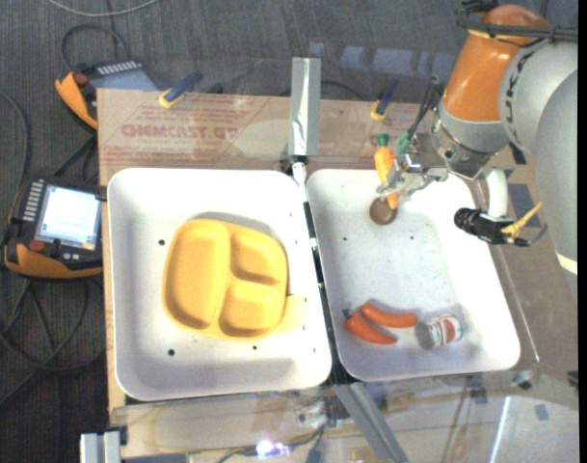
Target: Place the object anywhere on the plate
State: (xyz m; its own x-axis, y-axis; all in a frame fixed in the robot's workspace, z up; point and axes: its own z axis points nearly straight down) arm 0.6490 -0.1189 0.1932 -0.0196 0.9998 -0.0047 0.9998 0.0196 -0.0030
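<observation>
Lying at the lower right of the frame, two orange-red sausages (380,322) and a small can (440,332) sat in the right bin (486,355), well apart from the yellow plate (226,278) in the left bin (139,355). Higher, at upper right, the gripper (397,177) hung over the right bin's far edge; its jaws appeared closed around an orange carrot-like object (384,162), above a small brown round thing (383,211).
</observation>
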